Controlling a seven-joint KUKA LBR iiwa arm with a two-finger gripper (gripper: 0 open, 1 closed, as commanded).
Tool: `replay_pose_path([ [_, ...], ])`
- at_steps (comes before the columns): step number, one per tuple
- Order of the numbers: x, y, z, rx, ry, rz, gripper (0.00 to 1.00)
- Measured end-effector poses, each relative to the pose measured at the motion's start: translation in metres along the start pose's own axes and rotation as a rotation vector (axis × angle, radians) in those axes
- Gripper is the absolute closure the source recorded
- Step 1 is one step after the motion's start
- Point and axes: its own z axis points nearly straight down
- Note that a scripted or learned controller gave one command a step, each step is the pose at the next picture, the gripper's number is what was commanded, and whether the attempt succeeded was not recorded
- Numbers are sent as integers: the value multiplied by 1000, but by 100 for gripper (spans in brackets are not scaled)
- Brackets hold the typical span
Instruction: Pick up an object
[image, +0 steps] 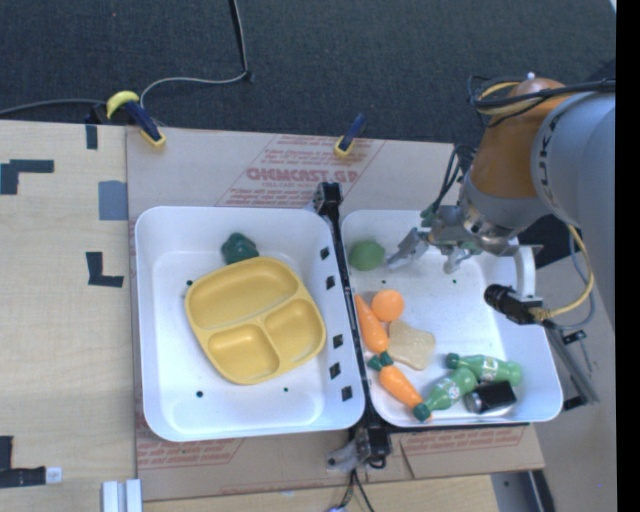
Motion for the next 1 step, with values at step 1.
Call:
replay_pose_path([
  [1, 4, -24, 85, -5, -1, 1, 0],
])
